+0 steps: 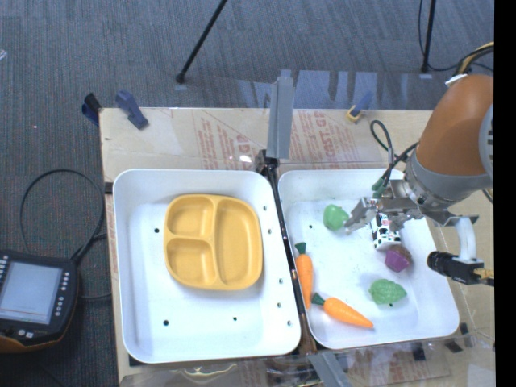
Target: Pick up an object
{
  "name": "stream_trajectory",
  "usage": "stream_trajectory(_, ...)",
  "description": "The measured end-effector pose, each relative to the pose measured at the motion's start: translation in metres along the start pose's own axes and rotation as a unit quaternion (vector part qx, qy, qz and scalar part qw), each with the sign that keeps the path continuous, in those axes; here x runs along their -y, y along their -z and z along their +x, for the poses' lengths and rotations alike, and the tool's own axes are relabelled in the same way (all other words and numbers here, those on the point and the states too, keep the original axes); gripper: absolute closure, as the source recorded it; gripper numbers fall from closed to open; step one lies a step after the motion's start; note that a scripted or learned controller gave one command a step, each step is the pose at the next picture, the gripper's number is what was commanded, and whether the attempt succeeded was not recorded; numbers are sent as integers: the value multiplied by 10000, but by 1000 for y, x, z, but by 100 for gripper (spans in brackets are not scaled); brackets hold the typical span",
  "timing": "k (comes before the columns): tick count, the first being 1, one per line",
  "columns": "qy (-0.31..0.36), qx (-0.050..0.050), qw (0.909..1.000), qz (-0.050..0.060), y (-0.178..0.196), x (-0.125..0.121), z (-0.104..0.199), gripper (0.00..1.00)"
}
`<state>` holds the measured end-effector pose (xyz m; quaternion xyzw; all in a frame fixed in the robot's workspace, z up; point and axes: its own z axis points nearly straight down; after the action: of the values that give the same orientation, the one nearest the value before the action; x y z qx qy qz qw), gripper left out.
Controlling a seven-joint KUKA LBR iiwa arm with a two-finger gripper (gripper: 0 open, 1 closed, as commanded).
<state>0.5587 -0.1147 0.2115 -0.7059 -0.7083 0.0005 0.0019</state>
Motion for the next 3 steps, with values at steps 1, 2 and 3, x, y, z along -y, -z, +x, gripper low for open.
stream_trajectory(1, -24, 9, 10000, -9, 2, -12, -61, 0)
stream_trajectory(2, -51, 20, 10000, -53, -100, -49, -80, 0)
stream_trajectory(3, -507, 2, 9987, -12, -124, -53, -79, 0)
